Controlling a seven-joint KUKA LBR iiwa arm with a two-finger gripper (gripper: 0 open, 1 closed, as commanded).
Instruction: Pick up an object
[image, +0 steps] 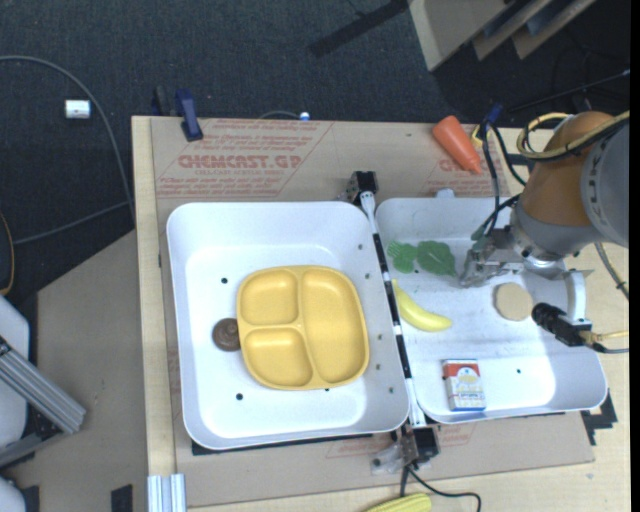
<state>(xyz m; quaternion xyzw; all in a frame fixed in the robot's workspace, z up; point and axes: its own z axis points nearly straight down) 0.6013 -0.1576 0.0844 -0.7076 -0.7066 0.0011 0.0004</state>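
Nearest the front edge of the counter (300, 470), a small red-and-white carton (464, 385) lies in the right bin (570, 385), and the left bin (200, 300) holds a yellow divided plate (300, 327) with a brown disc (226, 334) touching its left rim. Farther back in the right bin, a banana (420, 313) lies by the left wall and a tan round piece (512, 301) sits toward the right. Beyond these, green leafy pieces (421, 257) lie beside the jaws (478, 268), whose state I cannot tell, and an orange carrot (457, 144) rests near the counter's back right corner.
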